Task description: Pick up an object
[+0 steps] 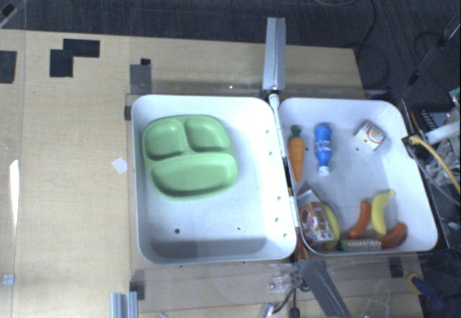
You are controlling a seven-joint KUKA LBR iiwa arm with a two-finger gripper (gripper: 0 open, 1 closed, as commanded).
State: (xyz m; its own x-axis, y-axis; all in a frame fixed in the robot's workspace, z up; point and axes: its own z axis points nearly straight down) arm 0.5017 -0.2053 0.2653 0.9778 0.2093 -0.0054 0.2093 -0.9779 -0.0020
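Two white bins side by side on the bench; left bin (pixel 155 237) holds a green divided tray (pixel 190 156), lying flat, well apart from everything else; right bin (pixel 414 165) holds the small stuff. Arm and gripper: nothing to read at this moment, so whether the tool is released or clenched I cannot tell.

Candidates, all in the right bin: toy carrot (pixel 296 153) close to the dividing wall; blue bottle (pixel 323 146) just beside it, lying on its side, white cap toward the near edge; small white carton (pixel 370 135) alone near the far right corner; toy banana (pixel 381 210) and an orange-red sausage-shaped piece (pixel 361 218) touching each other; a printed packet (pixel 315 219) in the near left corner, crowded against a yellow item.

Handling judgement: all look light, likely hollow plastic play food; smooth skins, so slippery; round bodies may roll under a pinch. Best bet is the blue bottle; clear space on its right, stiff barrel; take it across the middle of the body, fingers square to its long axis. Carton also isolated, but may crush. Near-corner clutter risks a double grab or a wall strike.
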